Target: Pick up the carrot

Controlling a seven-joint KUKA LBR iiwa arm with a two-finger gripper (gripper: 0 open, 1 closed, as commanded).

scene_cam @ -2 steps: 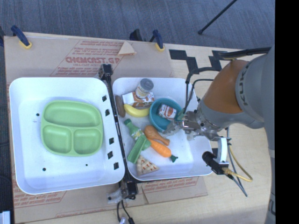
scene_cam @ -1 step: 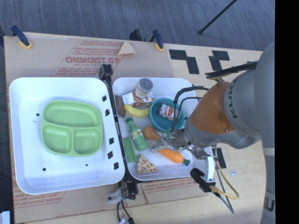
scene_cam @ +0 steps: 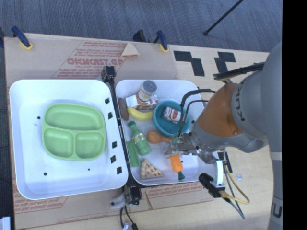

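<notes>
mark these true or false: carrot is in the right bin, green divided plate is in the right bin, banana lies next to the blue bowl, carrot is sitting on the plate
1. The carrot lies in the right bin: true.
2. The green divided plate is in the right bin: false, it sits in the left bin.
3. The banana lies next to the blue bowl: true.
4. The carrot is sitting on the plate: false, it rests on the right bin's floor, just below the gripper.

bench [scene_cam: 153,56]: cardboard-covered | left bin [scene_cam: 19,128] | right bin [scene_cam: 165,84], touching it | blue clamps [scene_cam: 21,37] on far edge
</notes>
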